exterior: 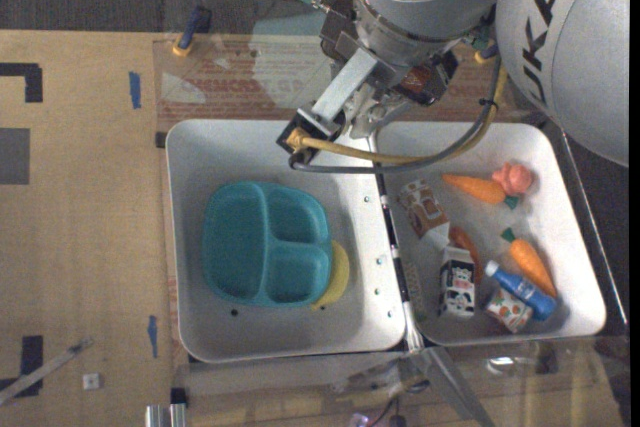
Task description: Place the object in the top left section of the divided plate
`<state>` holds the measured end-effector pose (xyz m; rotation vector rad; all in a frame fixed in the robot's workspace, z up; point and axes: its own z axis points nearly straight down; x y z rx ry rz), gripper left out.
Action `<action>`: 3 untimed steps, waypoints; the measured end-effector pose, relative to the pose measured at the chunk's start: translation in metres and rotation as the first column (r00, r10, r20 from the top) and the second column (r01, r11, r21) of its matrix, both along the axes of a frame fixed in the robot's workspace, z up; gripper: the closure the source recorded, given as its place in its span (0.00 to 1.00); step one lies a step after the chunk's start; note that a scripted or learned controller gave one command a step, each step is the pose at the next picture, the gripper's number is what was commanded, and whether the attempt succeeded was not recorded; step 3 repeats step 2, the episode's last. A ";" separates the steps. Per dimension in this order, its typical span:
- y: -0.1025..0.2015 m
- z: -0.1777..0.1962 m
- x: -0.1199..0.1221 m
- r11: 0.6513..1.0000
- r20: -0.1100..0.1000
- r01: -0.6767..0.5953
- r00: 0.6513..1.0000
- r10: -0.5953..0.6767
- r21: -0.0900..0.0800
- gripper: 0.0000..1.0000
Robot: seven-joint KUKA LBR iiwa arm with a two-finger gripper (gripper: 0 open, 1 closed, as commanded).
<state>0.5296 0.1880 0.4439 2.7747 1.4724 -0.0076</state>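
Note:
The teal divided plate (265,243) lies in the left bin (190,165), with three sections showing bare. A yellow object (341,275) sticks out from under its lower right edge. The gripper (405,87) hangs under the orange-banded wrist, above the back rim where the two bins meet, and the wrist hides most of it. Nothing can be seen held in it. The right bin (570,215) holds loose toy food: a carrot (478,187), a pink piece (515,178), a second carrot (528,260), a milk carton (458,280) and a blue bottle (520,287).
A white bracket with a black tip (318,115) and a yellow cable (340,151) reach from the wrist over the left bin's back right corner. A small brown carton (424,207) and a can (508,312) also sit in the right bin. Wooden bench top lies to the left.

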 end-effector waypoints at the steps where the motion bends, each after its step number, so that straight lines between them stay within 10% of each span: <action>1: -0.030 -0.143 -0.051 0.990 0.000 0.138 0.990 -0.138 0.001 1.00; 2: 0.001 -0.322 -0.050 0.757 0.003 0.654 0.757 -0.654 0.002 1.00; 3: 0.001 -0.322 -0.050 0.757 0.003 0.654 0.757 -0.654 0.002 1.00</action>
